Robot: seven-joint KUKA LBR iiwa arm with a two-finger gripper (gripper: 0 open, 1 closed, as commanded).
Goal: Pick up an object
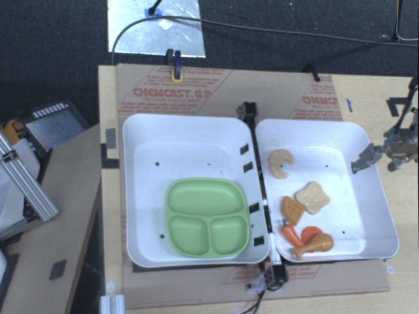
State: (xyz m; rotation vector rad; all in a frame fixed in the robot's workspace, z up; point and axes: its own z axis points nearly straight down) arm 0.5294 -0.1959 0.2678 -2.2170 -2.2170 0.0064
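The right bin holds several toy foods: a pale croissant near its back left, a slice of toast in the middle, a brown waffle piece, an orange carrot, a red piece and a tan drumstick at the front. My gripper hangs over the right bin's right rim, well to the right of the food. It is open, with nothing between its fingers.
In the left bin lies a green divided plate. A black divider with clips runs between the bins. Cardboard lies under both bins, and cables cross the dark floor behind.
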